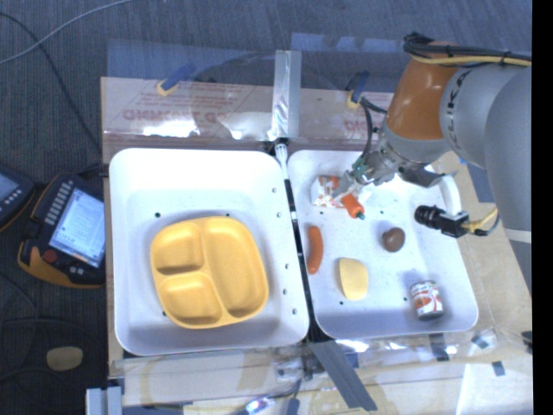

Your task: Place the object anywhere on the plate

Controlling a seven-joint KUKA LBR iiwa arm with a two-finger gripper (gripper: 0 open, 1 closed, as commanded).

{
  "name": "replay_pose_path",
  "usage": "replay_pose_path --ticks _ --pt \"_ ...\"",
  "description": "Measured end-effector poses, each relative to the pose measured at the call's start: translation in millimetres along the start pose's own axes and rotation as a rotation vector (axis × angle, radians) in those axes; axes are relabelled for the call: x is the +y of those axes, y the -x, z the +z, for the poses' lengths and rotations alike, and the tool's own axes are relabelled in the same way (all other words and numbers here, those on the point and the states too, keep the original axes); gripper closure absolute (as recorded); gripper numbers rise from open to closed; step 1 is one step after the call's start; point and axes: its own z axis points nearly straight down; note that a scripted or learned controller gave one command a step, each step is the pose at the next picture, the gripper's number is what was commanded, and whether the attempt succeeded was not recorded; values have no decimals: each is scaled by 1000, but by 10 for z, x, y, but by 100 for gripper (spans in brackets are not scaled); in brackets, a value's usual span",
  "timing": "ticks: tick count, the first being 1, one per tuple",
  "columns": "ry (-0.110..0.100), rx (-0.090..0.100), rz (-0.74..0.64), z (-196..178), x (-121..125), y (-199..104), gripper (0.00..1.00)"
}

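Observation:
A yellow divided plate (207, 271) lies in the left bin (130, 180). The right bin (458, 318) holds the loose objects. My gripper (366, 175) hangs low over the back of the right bin, right of a white and orange packet (326, 189) and just above a small orange piece (352, 205). Whether it touches either one is unclear. Farther forward lie a reddish sausage (314, 247), a brown ball (393, 239), a pale yellow wedge (352, 278) and a small red-labelled can (425, 299).
The raised divider (294, 232) between the two bins runs front to back. A black fitting with a cable (441, 219) sticks out over the right bin's right side. A handheld control pendant (65, 227) sits on the floor to the left.

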Motion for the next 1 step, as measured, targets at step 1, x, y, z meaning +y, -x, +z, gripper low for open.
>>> replay_pose_path --ticks 1 --pt "-11 11 -203 -534 -92 -728 100"
